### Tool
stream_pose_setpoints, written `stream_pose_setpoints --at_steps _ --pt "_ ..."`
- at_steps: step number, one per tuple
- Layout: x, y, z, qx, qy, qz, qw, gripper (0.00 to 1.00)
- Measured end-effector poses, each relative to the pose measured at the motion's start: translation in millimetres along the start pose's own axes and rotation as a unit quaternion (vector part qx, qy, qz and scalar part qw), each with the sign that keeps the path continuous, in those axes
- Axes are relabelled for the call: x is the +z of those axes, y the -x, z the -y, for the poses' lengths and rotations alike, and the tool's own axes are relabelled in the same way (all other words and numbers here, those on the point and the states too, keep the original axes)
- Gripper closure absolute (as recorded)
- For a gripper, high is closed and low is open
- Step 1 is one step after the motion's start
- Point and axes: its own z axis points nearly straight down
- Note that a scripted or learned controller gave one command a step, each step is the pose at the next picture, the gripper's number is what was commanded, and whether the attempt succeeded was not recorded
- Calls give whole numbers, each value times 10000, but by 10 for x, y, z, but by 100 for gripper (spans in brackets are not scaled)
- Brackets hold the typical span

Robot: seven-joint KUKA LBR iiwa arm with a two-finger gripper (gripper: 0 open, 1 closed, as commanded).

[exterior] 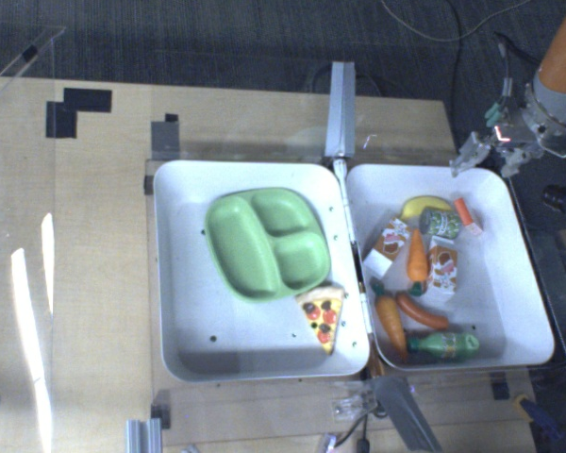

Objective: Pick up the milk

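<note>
The milk looks like the small white carton with red-brown print (442, 264), lying in the middle of the right bin (524, 281). A carrot (416, 256) touches its left side and a green can (441, 223) sits just behind it. A second small carton (392, 241) lies left of the carrot. My gripper (489, 156) hangs over the bin's far right corner, well behind and above the milk. Its fingers stand apart and hold nothing.
A banana (424, 206) and a small red piece (464, 213) lie near the can. A sausage (423, 311), an orange piece (391, 319) and a green bottle (443, 345) fill the near end. The left bin (179, 281) holds a green divided plate (269, 243) and a pizza slice (324, 314).
</note>
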Motion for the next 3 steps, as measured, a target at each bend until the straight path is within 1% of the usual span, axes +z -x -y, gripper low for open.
stream_pose_setpoints --at_steps 1,2,3 --pt "1063 127 209 -209 147 39 9997 0" --pt "710 -78 624 -741 2 -1 9973 0" --pt "284 -307 687 -249 8 1 9997 0"
